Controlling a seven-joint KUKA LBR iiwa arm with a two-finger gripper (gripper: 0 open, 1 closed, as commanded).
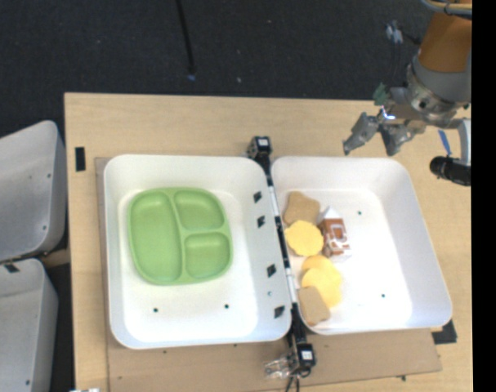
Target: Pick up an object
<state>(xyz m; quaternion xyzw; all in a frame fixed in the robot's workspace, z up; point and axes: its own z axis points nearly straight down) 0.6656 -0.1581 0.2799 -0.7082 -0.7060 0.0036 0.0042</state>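
My gripper (375, 137) hangs above the back edge of the right bin (411, 251), fingers spread open with nothing between them. In the right bin, along its left wall, lie a tan cookie-like piece (301, 207), a round yellow piece (304, 238), a small brown and white packet (335, 235), a yellow apple-shaped piece (323, 282) and another tan piece (314, 306). They sit well in front of and left of the gripper.
The left bin (117, 300) holds a green three-compartment plate (180, 235). A black clip (259, 146) sits at the back where the bins meet, another clip (301, 354) at the front. Grey panels (19, 194) stand left of the bench.
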